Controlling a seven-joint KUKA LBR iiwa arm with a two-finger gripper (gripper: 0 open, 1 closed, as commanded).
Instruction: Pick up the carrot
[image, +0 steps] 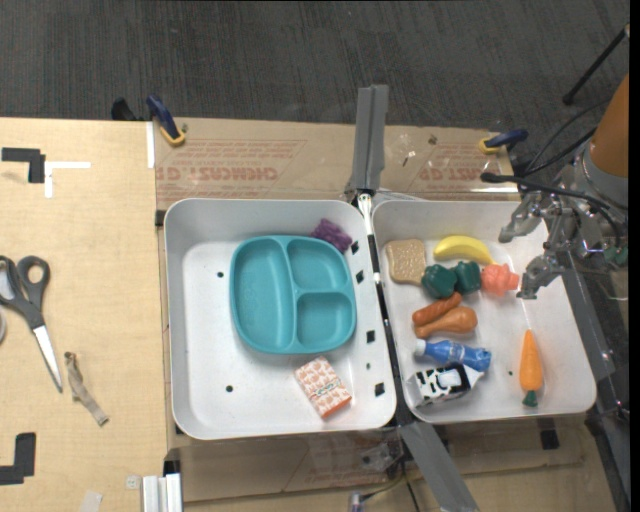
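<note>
Carrot (530, 366) lies in the lower right part of the right bin (575, 400), close to the right wall. It is orange with a small green end, and the green end points to the bottom of the frame. It lies alone, apart from the other toys in this bin.

The pincer (535, 262) is at the right side of the frame, above the upper right part of the same bin. Its two metal fingers (512, 228) stand apart from each other and I see nothing between them. It is higher in the frame than the carrot and does not touch it.

To the left of the carrot, more toys lie together: a slice of bread (406, 260), a yellow banana (463, 248), a dark green vegetable (450, 277), a small pink-orange piece (499, 279) just beside the pincer, a brown-orange piece like a chicken leg (445, 317), a blue bottle (453, 353) and a black and white thing (442, 383) at the lower edge.

The left bin (190, 330) holds a teal plate with three compartments (293, 293), a small purple thing (332, 234) at the upper edge of the plate, and a small box with an orange pattern (323, 387) below the plate.

On the worktop (90, 300) at the left of the frame lie scissors (32, 310).
</note>
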